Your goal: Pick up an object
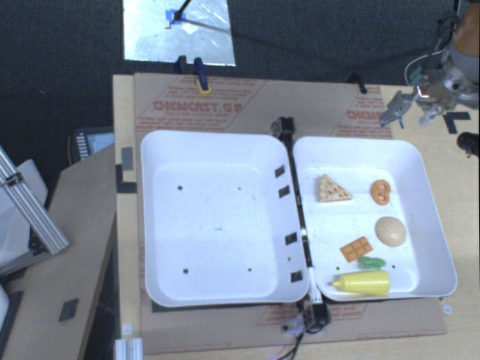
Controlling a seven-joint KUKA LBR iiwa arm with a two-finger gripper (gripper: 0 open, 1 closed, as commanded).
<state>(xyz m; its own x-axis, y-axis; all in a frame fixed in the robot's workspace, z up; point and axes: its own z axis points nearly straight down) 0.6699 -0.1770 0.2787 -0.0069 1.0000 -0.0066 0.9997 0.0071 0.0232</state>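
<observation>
**Right bin holding six small objects, with the claw raised at the upper right of the frame**

The objects lie in the right bin point(420, 163), in the right half of the frame. A triangular wedge resembling a pizza slice point(332, 190) sits toward the bin's upper left. A small orange pretzel point(381, 192) lies to its right, well apart from it. Below the pretzel rests a round tan bun point(391, 231). Further down and to the left is an orange waffle-like square point(355, 248), and just beside its lower right corner lies a small green piece point(372, 262). A yellow bottle point(362, 282) lies on its side along the bin's lower edge, just beneath the green piece.

The left bin point(214, 220) adjoins the right one along a shared middle edge fitted with black clips point(285, 172). Both bins rest on a cardboard sheet point(225, 103) printed with red lettering, laid over the bench point(82, 201).

The claw point(411, 109) hangs at the upper right of the frame, above the cardboard and beyond the right bin's upper right corner, apart from every object. Its fingers are spread, with nothing between them and nothing touched. A shiny square panel point(180, 21) lies at the upper left, on dark flooring.
</observation>
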